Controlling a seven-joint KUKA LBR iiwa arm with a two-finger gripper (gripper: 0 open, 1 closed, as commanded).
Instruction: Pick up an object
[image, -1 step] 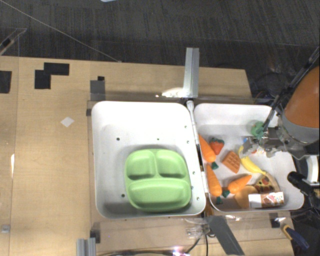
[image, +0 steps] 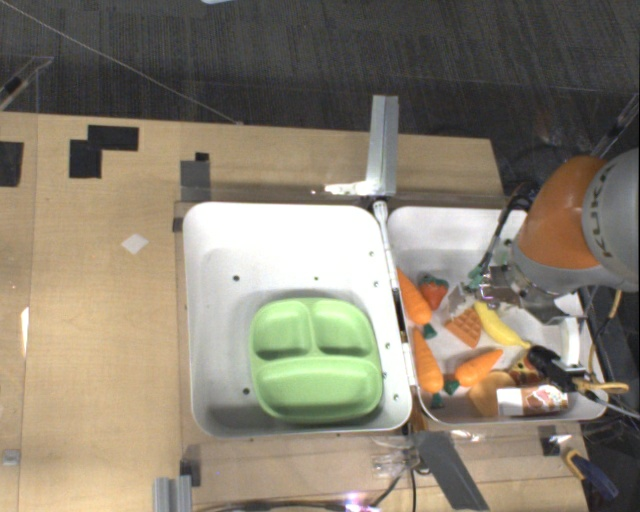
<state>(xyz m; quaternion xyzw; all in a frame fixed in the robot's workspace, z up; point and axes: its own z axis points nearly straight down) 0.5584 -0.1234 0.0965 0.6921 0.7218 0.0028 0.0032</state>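
The arm (image: 585, 225), grey with an orange band, reaches in over the right bin (image: 440, 235), and its pincer (image: 487, 290) hangs low above the toy food heaped in that bin's near half. Whether the pincer is released or clenched cannot be told, since the wrist hides its tip from above, and nothing can be seen gripped in it. Taking the pincer as the landmark: a yellow banana (image: 500, 326) lies just below it, slanting toward the near right; a waffle-patterned orange piece (image: 463, 327) sits just beside it on the near left; a small red strawberry (image: 433, 291) with a green top lies to its left; farther left, two carrots (image: 413, 300) run along the bin's left wall, one behind the other. Nearer the front rim than the pincer lie another orange piece (image: 478, 365) and a small bottle with a white label (image: 532, 401). Well to the pincer's left, the left bin (image: 230, 250) holds a green divided plate (image: 317, 358) in its near half. Both bins rest on the wooden table (image: 90, 330).
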